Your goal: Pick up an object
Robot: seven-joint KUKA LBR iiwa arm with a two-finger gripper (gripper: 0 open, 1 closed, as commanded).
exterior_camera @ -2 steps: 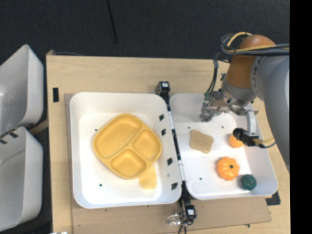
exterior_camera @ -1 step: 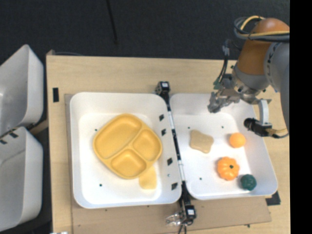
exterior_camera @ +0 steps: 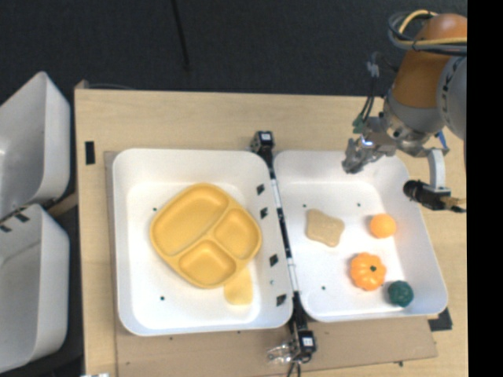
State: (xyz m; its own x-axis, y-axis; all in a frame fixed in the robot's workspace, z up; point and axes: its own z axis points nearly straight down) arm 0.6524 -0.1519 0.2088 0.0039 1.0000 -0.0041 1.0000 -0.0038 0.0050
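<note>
Over the far edge of the right bin (exterior_camera: pixel 416 234) the gripper (exterior_camera: pixel 355 162) hung above the white floor near the back wall, arm coming in from the right with its orange band (exterior_camera: pixel 428 69) above the wrist. Fingers looked close together with nothing between them, but the angle was too poor to call; cannot tell how far apart they were.

Right bin contents: a beige slice-shaped piece (exterior_camera: pixel 324 228) near the middle, a small orange ball (exterior_camera: pixel 382 225) to its right, an orange pumpkin (exterior_camera: pixel 367 271) nearer the front, and a dark green ball (exterior_camera: pixel 400 293) just beside the pumpkin by the front right corner. All four lay apart from the gripper, untouched.

Left bin (exterior_camera: pixel 130 289) held a yellow divided plate (exterior_camera: pixel 206 234) with a pale yellow piece (exterior_camera: pixel 239 290) touching its front edge.
</note>
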